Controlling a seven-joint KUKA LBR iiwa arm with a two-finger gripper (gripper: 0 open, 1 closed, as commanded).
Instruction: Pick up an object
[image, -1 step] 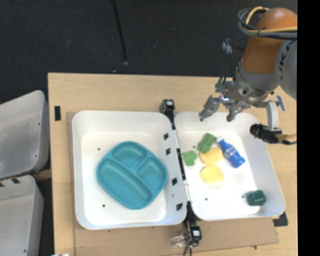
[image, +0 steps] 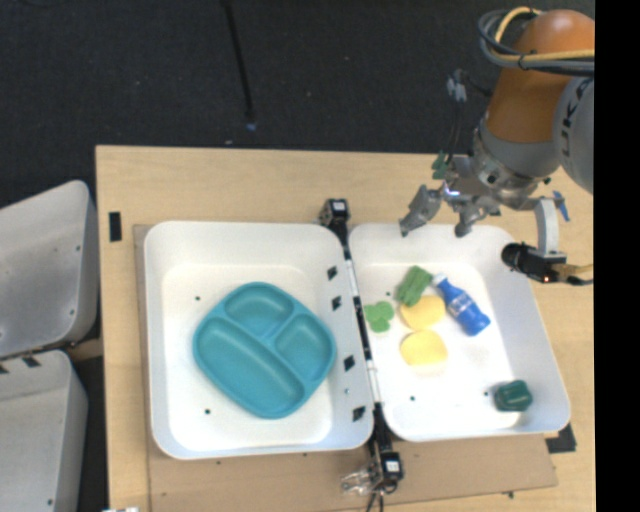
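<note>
My gripper hangs over the far edge of the right bin, its two fingers spread apart with nothing between them. Below it in that bin lie a green block, a small green piece, two yellow pieces, and a blue bottle. A dark green object rests near the bin's front right corner. All of these sit nearer the camera than the gripper, apart from it.
The left bin holds a teal divided plate. A black clip divider runs between the two bins. A black fitting sits at the right bin's far right rim. The wooden bench surrounds both bins.
</note>
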